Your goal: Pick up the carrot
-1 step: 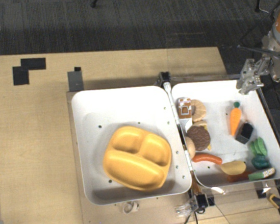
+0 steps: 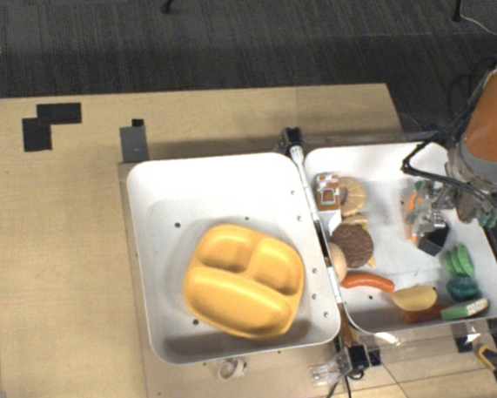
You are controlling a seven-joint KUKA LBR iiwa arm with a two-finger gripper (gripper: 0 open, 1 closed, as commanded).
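One slim orange carrot (image 2: 368, 282) lies in the right white bin (image 2: 376, 159), long axis running 10-to-4 o'clock, at 7 o'clock from the two-finger gripper (image 2: 428, 225); finger state cannot be determined.

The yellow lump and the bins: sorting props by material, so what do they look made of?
The yellow lump looks like moulded plastic or foam: smooth, rounded lobes, a dull sheen and one even colour. The left bin and right bin look like thin matte white plastic, though painted metal is possible.
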